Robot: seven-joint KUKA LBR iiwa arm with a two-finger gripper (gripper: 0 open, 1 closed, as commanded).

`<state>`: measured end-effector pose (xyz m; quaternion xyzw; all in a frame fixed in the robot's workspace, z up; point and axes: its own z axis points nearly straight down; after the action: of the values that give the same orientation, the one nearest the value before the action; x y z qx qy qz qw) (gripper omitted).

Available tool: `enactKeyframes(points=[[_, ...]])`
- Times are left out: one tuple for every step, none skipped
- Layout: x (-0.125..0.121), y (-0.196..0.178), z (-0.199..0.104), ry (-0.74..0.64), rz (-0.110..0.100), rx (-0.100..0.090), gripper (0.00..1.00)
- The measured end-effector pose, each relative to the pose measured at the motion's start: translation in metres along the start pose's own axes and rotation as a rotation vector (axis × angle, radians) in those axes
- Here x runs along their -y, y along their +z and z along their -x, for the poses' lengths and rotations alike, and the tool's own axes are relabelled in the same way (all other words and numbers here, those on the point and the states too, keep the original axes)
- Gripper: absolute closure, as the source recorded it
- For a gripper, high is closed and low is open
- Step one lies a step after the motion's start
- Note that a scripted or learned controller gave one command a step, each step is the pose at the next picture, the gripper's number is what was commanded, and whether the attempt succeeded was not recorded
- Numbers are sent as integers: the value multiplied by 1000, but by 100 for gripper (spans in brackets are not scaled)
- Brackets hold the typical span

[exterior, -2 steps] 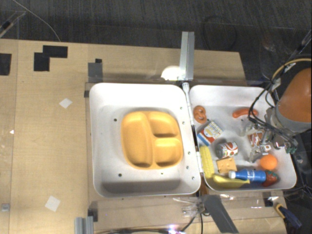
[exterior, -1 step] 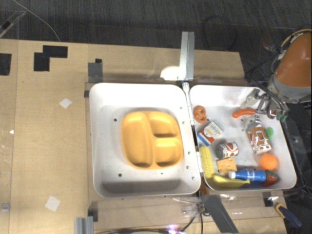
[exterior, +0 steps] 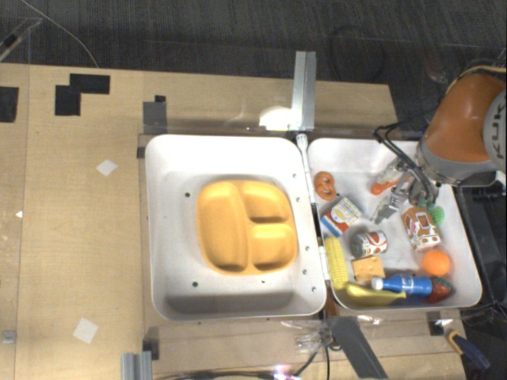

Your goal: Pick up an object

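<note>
Hovering over the cluttered right bin (exterior: 467, 287), choosing a target.
The gripper (exterior: 394, 204) hangs near the small can (exterior: 369, 242); whether its jaws are parted cannot be told. A clean descent onto one isolated item, away from neighbours, would serve best.

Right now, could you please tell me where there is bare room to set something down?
Free: the left bin floor around the yellow tray, and the right bin's back strip. Crowded: its front, with corn, can and orange.
</note>
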<state>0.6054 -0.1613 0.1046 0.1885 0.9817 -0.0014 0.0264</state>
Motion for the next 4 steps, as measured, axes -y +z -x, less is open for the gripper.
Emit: enactKeyframes(points=[[-10,0,-12,416,0,-2,0],[-21,18,29,716,-20,-38,0],[-23,4,32,708,-16,-29,100],[-25,-9,35,699,-12,-21,100]])
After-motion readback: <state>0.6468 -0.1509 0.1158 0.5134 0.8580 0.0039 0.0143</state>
